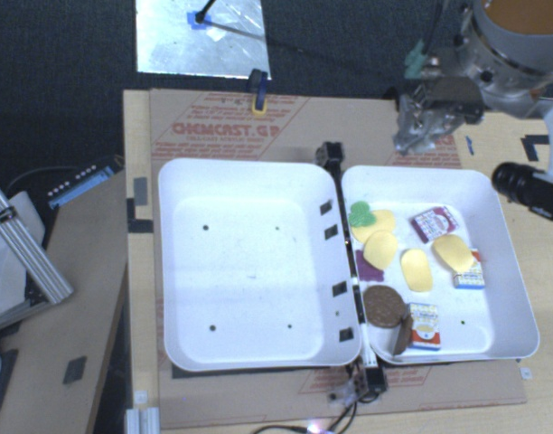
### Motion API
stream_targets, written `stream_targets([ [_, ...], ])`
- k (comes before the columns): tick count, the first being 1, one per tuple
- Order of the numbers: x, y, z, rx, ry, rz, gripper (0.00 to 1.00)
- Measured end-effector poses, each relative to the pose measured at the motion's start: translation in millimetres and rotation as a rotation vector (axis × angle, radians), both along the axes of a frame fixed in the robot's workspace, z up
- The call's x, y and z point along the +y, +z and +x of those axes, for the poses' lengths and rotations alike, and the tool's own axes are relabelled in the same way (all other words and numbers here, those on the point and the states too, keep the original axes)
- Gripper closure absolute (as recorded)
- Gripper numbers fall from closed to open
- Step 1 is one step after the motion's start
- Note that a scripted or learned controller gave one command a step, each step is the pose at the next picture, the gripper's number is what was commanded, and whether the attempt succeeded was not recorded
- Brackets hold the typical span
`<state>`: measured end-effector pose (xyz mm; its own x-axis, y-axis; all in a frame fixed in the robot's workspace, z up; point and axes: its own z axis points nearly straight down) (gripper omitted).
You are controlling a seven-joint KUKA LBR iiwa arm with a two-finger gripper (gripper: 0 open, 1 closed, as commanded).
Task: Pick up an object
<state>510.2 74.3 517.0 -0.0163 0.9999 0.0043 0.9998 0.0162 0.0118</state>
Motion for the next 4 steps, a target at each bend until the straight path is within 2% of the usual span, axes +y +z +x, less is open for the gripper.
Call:
stream_targets([
  [1,-155.4,19.3,37.2,0.005,-0.030,-0.009,1.00],
  [2,-289.5,17.7,47.0,0.009,-0.028,-0.011,1.00],
  [3,-146.5,19.4,-5.2,0.006,0.000,-0.001,1.00],
  [4,-172.2,18.4,-24.4,0.009,-0.016,-0.005,1.00],
])
